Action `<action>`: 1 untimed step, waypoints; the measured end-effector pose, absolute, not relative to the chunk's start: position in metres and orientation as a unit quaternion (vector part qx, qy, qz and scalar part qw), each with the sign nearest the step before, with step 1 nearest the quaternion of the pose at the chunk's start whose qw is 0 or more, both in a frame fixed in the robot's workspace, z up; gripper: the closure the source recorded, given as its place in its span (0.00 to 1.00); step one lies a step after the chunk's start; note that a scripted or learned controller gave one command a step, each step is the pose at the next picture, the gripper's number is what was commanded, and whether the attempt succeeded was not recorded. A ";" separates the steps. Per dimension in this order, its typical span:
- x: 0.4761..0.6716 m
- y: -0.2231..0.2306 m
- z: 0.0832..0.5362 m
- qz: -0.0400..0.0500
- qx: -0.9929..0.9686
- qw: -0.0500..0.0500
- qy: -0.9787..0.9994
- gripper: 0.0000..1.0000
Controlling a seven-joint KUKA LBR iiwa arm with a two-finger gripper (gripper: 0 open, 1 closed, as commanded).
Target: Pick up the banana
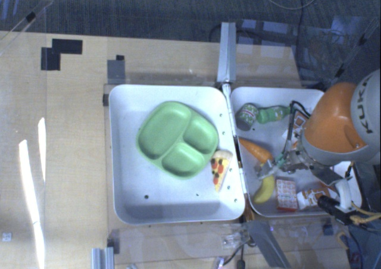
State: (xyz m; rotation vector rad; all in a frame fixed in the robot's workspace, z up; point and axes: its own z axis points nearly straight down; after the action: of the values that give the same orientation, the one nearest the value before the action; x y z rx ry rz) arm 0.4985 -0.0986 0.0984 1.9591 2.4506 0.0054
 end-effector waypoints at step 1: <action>0.500 -0.098 0.108 0.003 0.624 0.003 0.781 1.00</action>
State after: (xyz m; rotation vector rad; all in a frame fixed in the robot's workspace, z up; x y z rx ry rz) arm 0.5004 -0.0979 0.1076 1.9568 2.4497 0.0098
